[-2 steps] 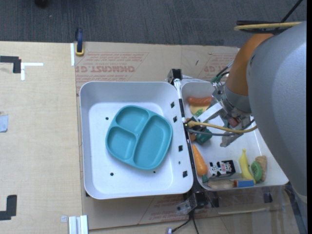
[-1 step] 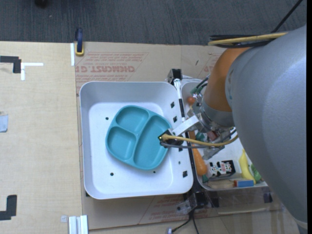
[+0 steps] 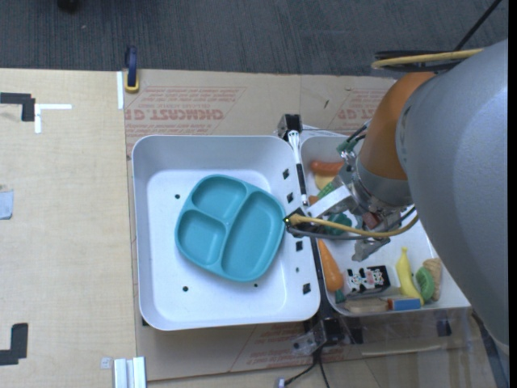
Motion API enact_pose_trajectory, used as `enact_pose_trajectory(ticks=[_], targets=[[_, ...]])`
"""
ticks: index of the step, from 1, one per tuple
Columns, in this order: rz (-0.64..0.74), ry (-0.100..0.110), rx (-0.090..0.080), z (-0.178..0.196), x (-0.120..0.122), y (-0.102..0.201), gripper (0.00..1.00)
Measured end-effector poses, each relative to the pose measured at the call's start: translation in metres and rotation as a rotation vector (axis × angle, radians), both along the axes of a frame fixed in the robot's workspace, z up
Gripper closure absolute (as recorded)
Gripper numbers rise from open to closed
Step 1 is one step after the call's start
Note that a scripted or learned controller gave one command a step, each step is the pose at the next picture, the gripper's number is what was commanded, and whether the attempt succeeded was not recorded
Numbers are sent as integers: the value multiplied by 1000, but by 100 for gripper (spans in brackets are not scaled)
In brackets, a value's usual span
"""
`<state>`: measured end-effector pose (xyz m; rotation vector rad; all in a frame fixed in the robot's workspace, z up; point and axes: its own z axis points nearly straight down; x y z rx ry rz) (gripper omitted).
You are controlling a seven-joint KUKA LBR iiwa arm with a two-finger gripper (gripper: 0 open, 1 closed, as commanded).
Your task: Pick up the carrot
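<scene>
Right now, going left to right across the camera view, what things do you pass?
Yellow and blue clamp → teal divided plate in the left bin → carrot → black-and-white card → banana.

arm (image 3: 452, 160): covers much of right bin (image 3: 404, 307) | claw: fingers hidden

A teal three-compartment plastic plate (image 3: 229, 226) is set in the left shallow white bin (image 3: 153, 297). In the right shallow white bin (image 3: 452, 304), an orange carrot (image 3: 329, 267) is laid along the left wall, with a yellow banana (image 3: 406, 273) placed to its right.
</scene>
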<state>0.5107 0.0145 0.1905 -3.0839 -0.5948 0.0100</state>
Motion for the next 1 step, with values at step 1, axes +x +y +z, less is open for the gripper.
enact_pose_trajectory(ticks=[1], targets=[[10,5,0,8,1,0,100]])
